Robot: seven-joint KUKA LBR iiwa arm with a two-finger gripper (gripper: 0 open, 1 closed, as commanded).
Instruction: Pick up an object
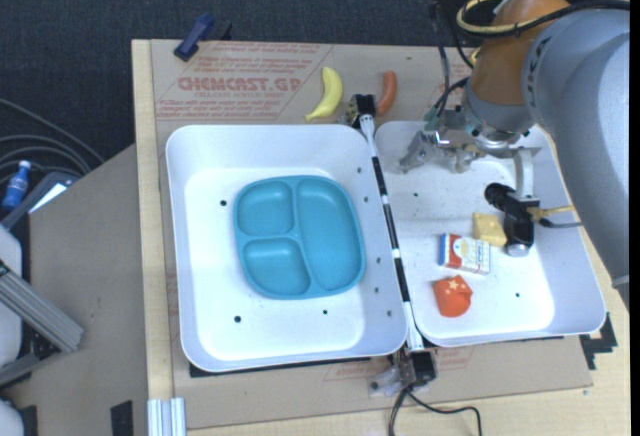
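Observation:
The right bin [560, 309] holds a small white, red and blue carton [464, 253], a red round item [453, 296] near the front, and a yellow block [489, 227] partly behind the robot's own black fitting. My gripper [438, 156] hangs over the back left part of this bin, well behind the carton. Its metal fingers [411, 159] stand apart, open, with nothing between them. In the left bin [200, 324] lies a blue divided plate [299, 235].
A yellow banana [325, 94] and an orange-red sausage shape [386, 92] lie on the bench behind the bins. A blue object [195, 36] sits at the bench's back left corner. The big grey arm covers the right bin's back right side.

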